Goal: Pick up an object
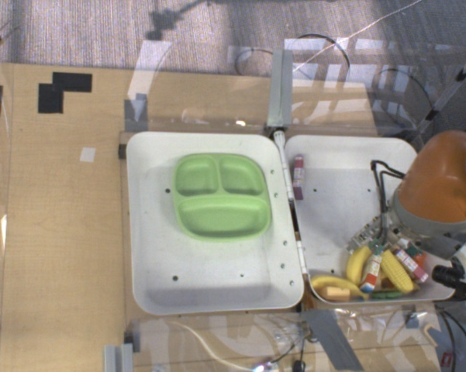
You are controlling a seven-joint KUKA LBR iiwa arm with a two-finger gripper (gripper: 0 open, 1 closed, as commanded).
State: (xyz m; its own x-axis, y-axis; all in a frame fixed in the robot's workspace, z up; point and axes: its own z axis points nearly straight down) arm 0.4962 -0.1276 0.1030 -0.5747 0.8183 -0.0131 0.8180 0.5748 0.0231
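Note:
In the right bin (333,200), a heap of small things lies in the front right corner. It includes a yellow banana (357,263), a second banana (396,273), a third one (332,286) at the front wall, and a red-and-white marker (372,270). My gripper (374,235) hangs just above the back of this heap, under the orange wrist band (438,180), and the arm covers part of the heap. A dark red tube (298,176) lies apart against the bin's left wall.
The left bin (151,270) holds a green divided plate (220,195) in its middle. A raised divider (288,208) separates the two bins. Black cables (388,173) run along the arm over the right bin's back right part.

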